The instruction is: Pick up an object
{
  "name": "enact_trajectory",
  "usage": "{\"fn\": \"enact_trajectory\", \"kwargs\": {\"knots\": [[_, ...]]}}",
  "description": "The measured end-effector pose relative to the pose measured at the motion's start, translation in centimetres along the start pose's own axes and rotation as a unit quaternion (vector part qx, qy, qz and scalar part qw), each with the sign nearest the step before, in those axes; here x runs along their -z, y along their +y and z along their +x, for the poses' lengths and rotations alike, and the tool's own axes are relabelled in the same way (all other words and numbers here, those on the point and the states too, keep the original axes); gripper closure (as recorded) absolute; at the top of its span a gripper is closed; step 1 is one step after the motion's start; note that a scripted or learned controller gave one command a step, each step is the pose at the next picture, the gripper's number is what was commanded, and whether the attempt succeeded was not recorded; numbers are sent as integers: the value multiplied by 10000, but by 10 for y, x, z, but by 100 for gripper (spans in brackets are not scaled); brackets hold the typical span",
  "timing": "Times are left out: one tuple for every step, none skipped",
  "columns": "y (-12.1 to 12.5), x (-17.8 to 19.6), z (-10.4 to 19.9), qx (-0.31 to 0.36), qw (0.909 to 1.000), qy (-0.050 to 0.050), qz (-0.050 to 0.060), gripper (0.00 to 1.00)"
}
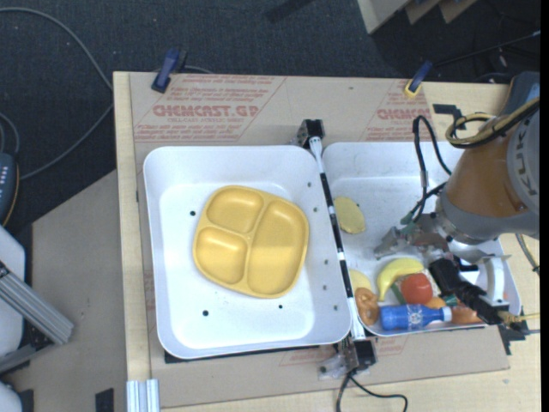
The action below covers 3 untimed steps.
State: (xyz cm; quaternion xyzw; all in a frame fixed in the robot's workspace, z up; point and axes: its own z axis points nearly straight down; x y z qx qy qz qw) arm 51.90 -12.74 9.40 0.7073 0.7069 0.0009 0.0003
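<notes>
The grey arm (515, 157) w/ the orange band (473, 181) is reaching in over the right bin (377, 163). The gripper (400, 238) is hanging low over the middle of that bin. Can't tell if it is open or closed, the metal bits are too small & blurry. Nothing is showing up inside it.

The toys are lying in the right bin, most of them bunched in the near corner. A banana (398, 273) is sitting just below the gripper, very close, maybe touching, can't tell. A red round fruit (417, 288) is sitting right next to the banana, on the side away from the gripper. A blue bottle (413, 318) w/ a white label is lying flat past those two, against the bin's near wall. A small orange piece (366, 301) & a pale yellow piece (359, 280) are resting below & left of the gripper. A flat pale yellow disc (349, 215) is lying alone to the gripper's left, near the wall btwn the bins.

The left bin (167, 230) is holding a yellow divided plate (251, 241), well apart from the gripper, on its left.
</notes>
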Motion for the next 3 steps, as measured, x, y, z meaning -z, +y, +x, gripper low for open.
{"fn": "enact_trajectory", "kwargs": {"knots": [[148,27,-20,13,10000,-10,-4,0],[60,109,-99,-8,10000,-19,3,0],[-40,82,-46,2,10000,-4,13,0]]}}
